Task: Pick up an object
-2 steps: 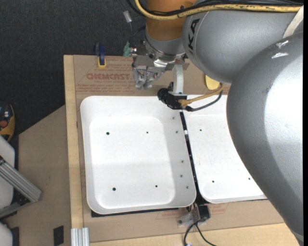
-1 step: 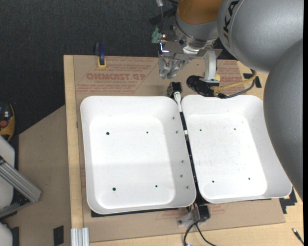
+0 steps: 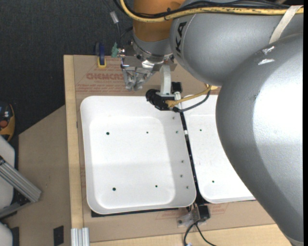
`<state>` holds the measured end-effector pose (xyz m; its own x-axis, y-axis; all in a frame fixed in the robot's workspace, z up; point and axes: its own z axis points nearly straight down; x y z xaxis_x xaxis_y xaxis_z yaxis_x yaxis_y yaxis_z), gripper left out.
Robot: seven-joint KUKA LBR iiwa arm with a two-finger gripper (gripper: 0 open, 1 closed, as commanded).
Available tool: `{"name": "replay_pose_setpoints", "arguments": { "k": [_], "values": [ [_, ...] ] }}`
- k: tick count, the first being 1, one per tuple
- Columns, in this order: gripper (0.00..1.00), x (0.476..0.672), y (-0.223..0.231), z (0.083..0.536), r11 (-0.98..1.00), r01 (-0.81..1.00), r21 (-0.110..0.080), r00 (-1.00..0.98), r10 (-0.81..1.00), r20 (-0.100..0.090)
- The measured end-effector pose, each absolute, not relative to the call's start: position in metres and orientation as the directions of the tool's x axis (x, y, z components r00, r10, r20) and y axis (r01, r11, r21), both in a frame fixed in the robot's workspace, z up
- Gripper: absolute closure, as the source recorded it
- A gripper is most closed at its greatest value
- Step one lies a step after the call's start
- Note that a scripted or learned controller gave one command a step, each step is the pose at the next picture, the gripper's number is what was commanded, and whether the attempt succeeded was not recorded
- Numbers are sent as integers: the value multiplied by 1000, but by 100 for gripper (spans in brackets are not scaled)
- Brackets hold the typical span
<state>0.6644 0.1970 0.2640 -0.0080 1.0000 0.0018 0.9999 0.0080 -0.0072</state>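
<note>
Hanging over the far strip of the counter [image 3: 72,158], the end effector [image 3: 134,83] sits just beyond the back rim of the left bin [image 3: 130,161], above the red lettering [image 3: 103,76] printed on the brown board. Its metal tips point down and look close to the board, but from this slanted angle I cannot tell whether it is spread or pressed together. I also cannot tell where the thing to be picked lies.

The grey arm [image 3: 255,105] comes in from the right and covers most of the right bin [image 3: 211,158], leaving that bin's left part and near corner in view. An orange band [image 3: 149,12] shows at the top edge, above the wrist.

The two white bins lie side by side, with a narrow dark gap [image 3: 188,146] running between them. The left bin's floor shows four small dark dots [image 3: 107,133], set roughly in a square. Its near half lies in brighter light than its far half. The right bin shows two such dots on the part that is visible.

A blue and yellow clamp [image 3: 101,54] grips the counter's far edge, left of the end effector. At the near edge, between the bins' corners, a small black connector [image 3: 202,212] sits with a cable [image 3: 192,235] trailing off towards the bottom. A silver metal rail [image 3: 20,181] lies off the counter at the lower left
</note>
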Motion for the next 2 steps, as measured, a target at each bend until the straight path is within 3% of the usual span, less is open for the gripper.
{"name": "replay_pose_setpoints", "arguments": {
  "k": [1,2],
  "values": [
    [100,668,134,327,-6,1000,8,6,1000,0],
    [100,665,164,268,3,1000,-7,-3,1000,-1]
  ]
}}
